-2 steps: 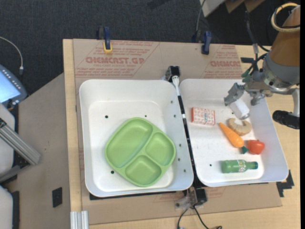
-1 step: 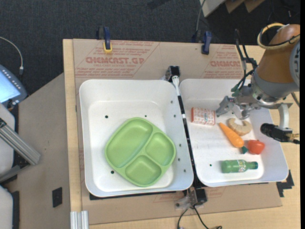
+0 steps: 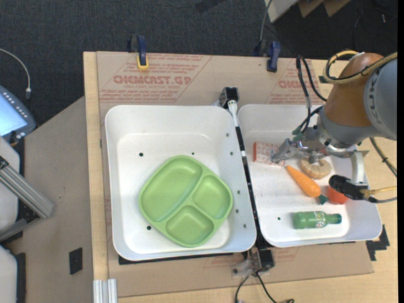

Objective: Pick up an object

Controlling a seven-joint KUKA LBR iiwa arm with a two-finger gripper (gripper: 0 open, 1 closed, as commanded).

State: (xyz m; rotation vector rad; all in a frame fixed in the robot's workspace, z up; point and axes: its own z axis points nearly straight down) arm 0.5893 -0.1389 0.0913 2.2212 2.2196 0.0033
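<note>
Descending squarely over the tapered orange plastic carrot (image 3: 303, 181) is advised; claw (image 3: 302, 149) state cannot be told, hovering near the round beige bun (image 3: 315, 168).

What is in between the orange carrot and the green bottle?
Nothing: in the camera view, bare white bin floor lies between the carrot and the green bottle below it.
</note>
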